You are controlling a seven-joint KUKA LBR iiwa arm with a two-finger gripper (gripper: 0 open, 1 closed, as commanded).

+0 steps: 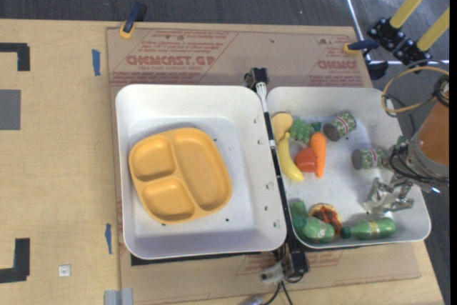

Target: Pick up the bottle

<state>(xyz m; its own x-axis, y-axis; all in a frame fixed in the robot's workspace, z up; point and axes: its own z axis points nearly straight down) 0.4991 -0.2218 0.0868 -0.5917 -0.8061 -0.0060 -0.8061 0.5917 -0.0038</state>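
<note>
The bottle (371, 228) is green and lies on its side in the right bin (343, 105), close to the near wall and toward the near right corner. Its narrow end points left, toward a green vegetable (308, 223) and a small red and orange piece (325, 213), which lie just beside it.

The gripper (389, 196) hangs just above and behind the bottle, near the right wall. Its metal fingers look a little spread, with nothing between them, but the parts are small and I judge this only roughly.

Several things could go wrong. The bottle is round and lies flat, so it may roll when 1 finger touches it first. It is near the wall, so a finger may land on the rim or be blocked by the wall before the claw comes around the body. If the claw comes too far left, it may catch the red and orange piece instead.

For room: the middle of the right bin has a bare white floor between the bottle and the 2 cans (341, 125), (368, 157) farther back, so approach from that side is free. The carrot (318, 152), the banana (288, 159) and the other items stay well apart at the left side. The left bin (143, 103) holds only a yellow tray (178, 173) and has no part in this move.
</note>
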